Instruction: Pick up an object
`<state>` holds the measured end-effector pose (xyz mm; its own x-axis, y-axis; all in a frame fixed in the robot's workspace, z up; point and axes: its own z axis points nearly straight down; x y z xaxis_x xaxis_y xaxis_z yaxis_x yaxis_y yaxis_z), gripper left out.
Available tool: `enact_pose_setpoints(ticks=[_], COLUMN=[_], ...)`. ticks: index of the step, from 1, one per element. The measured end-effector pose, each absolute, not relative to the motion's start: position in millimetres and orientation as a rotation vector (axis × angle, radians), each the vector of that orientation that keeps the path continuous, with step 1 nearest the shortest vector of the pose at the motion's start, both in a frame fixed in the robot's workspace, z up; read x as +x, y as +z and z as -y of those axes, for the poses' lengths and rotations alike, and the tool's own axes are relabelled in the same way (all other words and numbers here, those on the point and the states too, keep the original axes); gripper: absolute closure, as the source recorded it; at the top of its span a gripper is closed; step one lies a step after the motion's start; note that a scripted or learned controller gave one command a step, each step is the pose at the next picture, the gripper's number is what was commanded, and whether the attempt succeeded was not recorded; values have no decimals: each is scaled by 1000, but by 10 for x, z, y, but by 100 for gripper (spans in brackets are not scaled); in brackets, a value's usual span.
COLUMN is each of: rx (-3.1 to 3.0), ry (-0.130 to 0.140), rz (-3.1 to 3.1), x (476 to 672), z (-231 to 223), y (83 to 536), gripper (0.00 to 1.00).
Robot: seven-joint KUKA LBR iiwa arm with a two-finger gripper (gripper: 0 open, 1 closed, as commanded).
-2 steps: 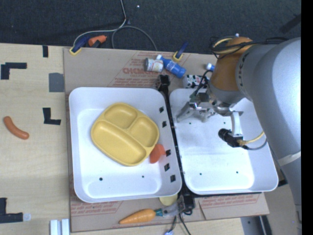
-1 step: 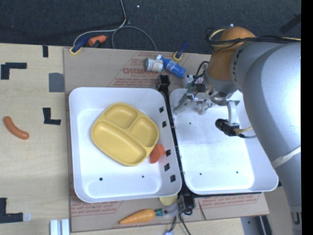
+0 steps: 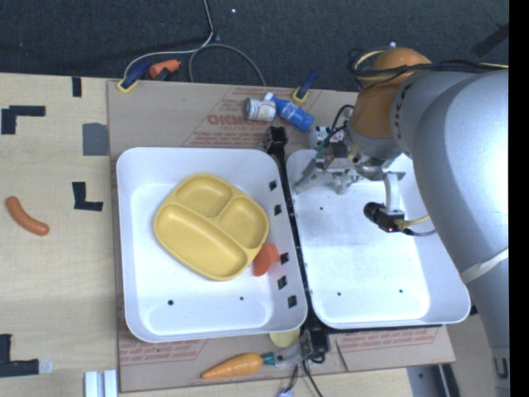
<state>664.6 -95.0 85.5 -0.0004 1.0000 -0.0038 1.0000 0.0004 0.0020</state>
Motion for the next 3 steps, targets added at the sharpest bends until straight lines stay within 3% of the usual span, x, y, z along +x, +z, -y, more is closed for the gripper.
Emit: enact_pose_setpoints(ticks=[1, 2, 3], rx=[2217, 2217, 2215], ry=[1, 2, 2], rz=[-2220, -2224, -2224], x=[6433, 6696, 6693], z=[987, 1003, 1000], y=[863, 854, 956], gripper=[0, 0, 100])
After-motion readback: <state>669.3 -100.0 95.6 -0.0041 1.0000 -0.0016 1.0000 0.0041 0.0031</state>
